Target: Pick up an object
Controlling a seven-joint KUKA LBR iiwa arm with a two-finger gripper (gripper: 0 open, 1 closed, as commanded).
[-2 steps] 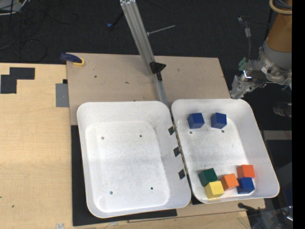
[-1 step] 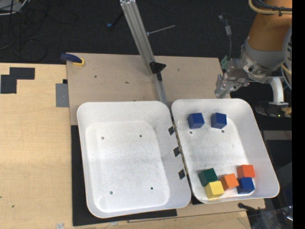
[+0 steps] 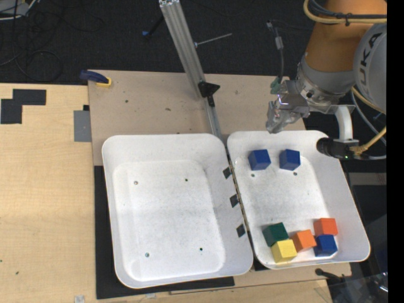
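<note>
From my feed I see two shallow white plastic bins with rounded corners on a pale wooden bench. The left bin (image 3: 167, 210) has a faintly speckled floor with a few small dark dots. The right bin (image 3: 297, 197) holds the blocks, all small matte cubes. Two blue cubes sit near its far edge, apart from each other: one (image 3: 259, 159) toward the divide, one (image 3: 290, 159) further right. In the near right corner a cluster crowds together: a dark green cube (image 3: 275, 233), a yellow cube (image 3: 284, 250) touching it in front, an orange cube (image 3: 304, 239), a red-orange cube (image 3: 326, 226) and another blue cube (image 3: 325, 245) against the rim.

The gripper (image 3: 278, 122) hangs over the far rim of the right bin, above the bench, with nothing between its metal parts that I can see. It is small and blurred, so I cannot tell its state. A ribbed aluminium rail (image 3: 188, 49) slants up behind the bins. The arm's orange band (image 3: 344, 17) is cut off at the top.
</note>
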